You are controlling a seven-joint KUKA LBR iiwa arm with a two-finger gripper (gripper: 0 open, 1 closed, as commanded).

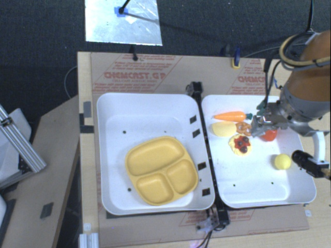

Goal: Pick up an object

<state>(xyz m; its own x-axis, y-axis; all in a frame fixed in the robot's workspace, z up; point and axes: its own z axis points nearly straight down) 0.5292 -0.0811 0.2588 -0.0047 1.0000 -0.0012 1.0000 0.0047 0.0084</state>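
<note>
Looking down on the bench (155, 68), you have the left bin (119, 118) first, and in it a yellow divided tray (161, 169) lying flat toward the near side, with one long compartment at the back and two smaller ones at the front. It sits well apart from the arm.

Cross the black divider (202, 138) between the bins and you reach the right bin (258, 185), where the toy foods are gathered near its far side. An orange carrot (229, 116) lies on its side, pointing left to right. Just below it, touching or nearly so, is a pale yellow oval piece (223, 129) (perhaps a potato or lemon; you cannot tell which). Beside that, a little nearer the camera, lies a small flat piece with red and dark spots (241, 144), something like a pizza slice. Farther right, on its own, sits a yellow ball (282, 161).

The gripper (260, 124) is low over the bin's far right part, just right of the carrot's tip, with a red object (269, 135) directly beneath or beside it. You cannot tell whether the fingers are spread or closed, nor whether they hold anything, because the wrist and its metal parts cover them. The grey arm (305, 94) with its orange band comes in from the right edge.
</note>
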